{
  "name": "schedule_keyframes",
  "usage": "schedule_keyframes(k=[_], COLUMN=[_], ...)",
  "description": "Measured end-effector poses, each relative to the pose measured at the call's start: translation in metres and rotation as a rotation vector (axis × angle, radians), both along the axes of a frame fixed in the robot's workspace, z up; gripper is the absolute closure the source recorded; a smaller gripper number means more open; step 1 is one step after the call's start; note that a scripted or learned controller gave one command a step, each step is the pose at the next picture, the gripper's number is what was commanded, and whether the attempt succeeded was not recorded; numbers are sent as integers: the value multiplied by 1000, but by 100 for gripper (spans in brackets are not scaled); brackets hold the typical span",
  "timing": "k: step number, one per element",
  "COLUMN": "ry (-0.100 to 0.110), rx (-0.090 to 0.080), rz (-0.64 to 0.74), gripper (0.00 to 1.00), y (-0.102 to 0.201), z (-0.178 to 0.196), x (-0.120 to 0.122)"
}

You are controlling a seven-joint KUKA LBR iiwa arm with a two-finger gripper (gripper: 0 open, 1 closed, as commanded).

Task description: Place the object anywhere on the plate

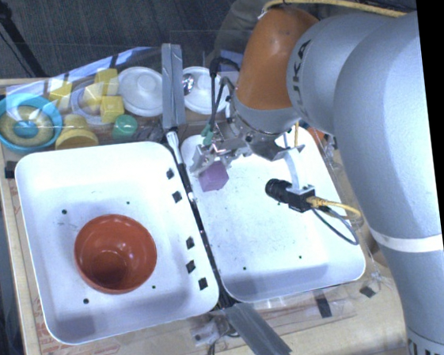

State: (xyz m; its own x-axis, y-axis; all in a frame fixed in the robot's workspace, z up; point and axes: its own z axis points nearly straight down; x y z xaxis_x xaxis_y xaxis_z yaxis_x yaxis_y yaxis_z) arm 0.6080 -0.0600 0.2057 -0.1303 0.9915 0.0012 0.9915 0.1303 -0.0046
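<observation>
gripper (pixel 210 155): low over the far left corner of the right bin (pixel 296 272); finger spread cannot be made out
arm (pixel 338 80): grey, orange band, reaching in from the right
object (pixel 212 176): small purple block on the right bin floor, just beside the gripper tip, near the bin's left wall
plate (pixel 116 252): reddish-brown, round, in the left bin (pixel 48 192), toward its near left part, well apart from the block

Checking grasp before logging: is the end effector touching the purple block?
Cannot tell. In the camera view the end effector sits right above the purple block and overlaps its top edge, hiding any contact or gap.
</observation>
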Motion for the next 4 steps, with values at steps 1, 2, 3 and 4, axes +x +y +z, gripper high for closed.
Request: schedule_keyframes(k=[1,2,3,4], ry=[-2,-2,-4,-2], rx=[-1,-2,-2,-1], rz=[-22,-75,61,149], gripper=[100,100,100,100], y=[45,-28,22,38], z=[10,36,50,52], x=[45,48,49,48])
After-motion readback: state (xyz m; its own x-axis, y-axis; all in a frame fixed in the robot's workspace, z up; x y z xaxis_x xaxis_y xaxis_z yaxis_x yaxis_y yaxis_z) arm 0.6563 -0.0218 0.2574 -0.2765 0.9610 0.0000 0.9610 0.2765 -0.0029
